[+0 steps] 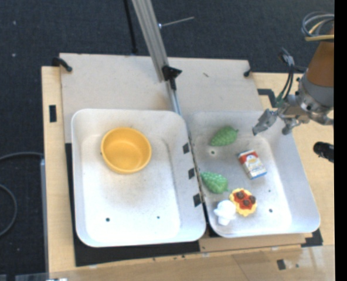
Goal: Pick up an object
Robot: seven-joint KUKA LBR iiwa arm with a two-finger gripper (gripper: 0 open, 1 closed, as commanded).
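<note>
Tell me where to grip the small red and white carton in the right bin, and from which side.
Probably grip the small carton across its two long sides, coming straight down from above. It lies flat and slightly slanted on the right bin's floor, with open space all round it; the nearest green piece sits well apart. The gripper would need turning to match the slant.

1. I see two bins side by side on the table (56, 157); a bowl (125, 150) sits in the left bin (132, 215).
2. In the right bin (291, 204): one leafy piece (224, 136) at the back, a carton (252, 164) right of centre.
3. Near the front: a second leafy piece (214, 182), a round toy (243, 202), a small lump (224, 212).
</note>
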